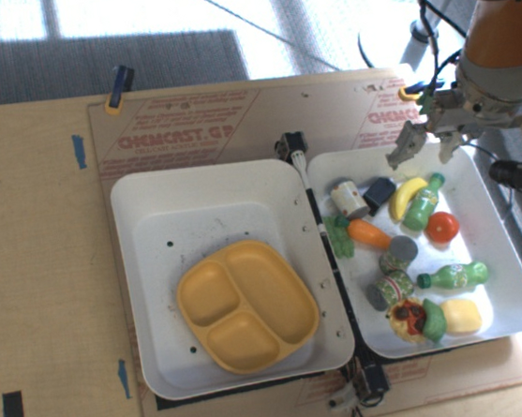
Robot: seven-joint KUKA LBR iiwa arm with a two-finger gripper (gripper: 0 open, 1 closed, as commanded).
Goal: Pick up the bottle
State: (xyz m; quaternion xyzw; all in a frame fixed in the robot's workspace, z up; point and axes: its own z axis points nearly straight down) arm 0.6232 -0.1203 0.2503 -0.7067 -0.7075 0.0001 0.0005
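Two green bottles lie in the right bin (512, 290). One green bottle (453, 275) lies on its side near the bin's right wall, cap pointing left. A second green bottle (423, 205) rests slanted against a yellow banana (406, 197) further back. My gripper (426, 148) hangs over the bin's back edge, above and behind the banana. It is open with nothing between its fingers (405, 144), and it is apart from both bottles.
Crowded around the bottles are a red tomato (443, 227), a carrot (370, 233), a can (347, 198), a grey lump (399, 254) and a pale yellow block (461, 315). The left bin (145, 264) holds a yellow divided plate (247, 306).
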